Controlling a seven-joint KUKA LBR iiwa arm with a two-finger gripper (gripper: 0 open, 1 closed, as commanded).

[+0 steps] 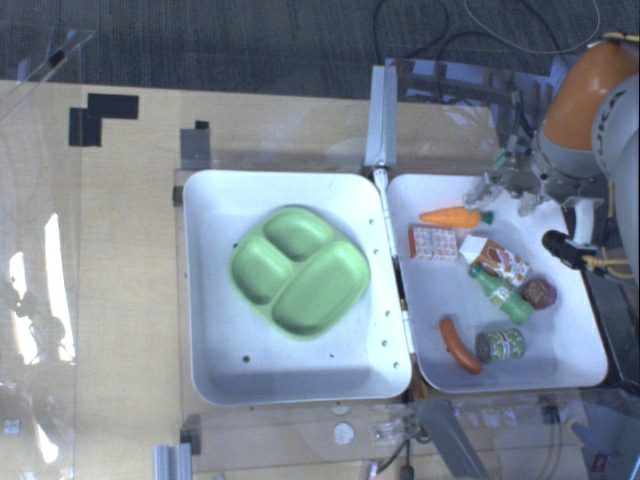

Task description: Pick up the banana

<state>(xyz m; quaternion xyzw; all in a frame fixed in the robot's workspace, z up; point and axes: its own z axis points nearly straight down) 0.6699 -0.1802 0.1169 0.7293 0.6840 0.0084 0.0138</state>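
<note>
- Camera view: the gripper [505, 180] hangs over the far edge of the right bin [590, 373], just beyond the carrot [452, 217]. Whether it is spread or closed: cannot tell, too small and cluttered. Nothing is seen in its grasp.
- Banana: cannot tell where it lies. Nothing in the right bin reads plainly as one.
- Risk 1: wrong target. The carrot and the orange sausage [458, 345] are both long and warm-coloured, so a program could take either for the fruit.
- Risk 2: crowding. The green bottle [500, 294], snack packet [503, 262] and can [500, 345] sit close together, so a descent there may knock or pinch a neighbour.
- Risk 3: the gripper is near the bin wall, and a low approach could strike the rim.
- The left bin [210, 368] holds a green divided plate [300, 271], well apart from the arm.
</note>
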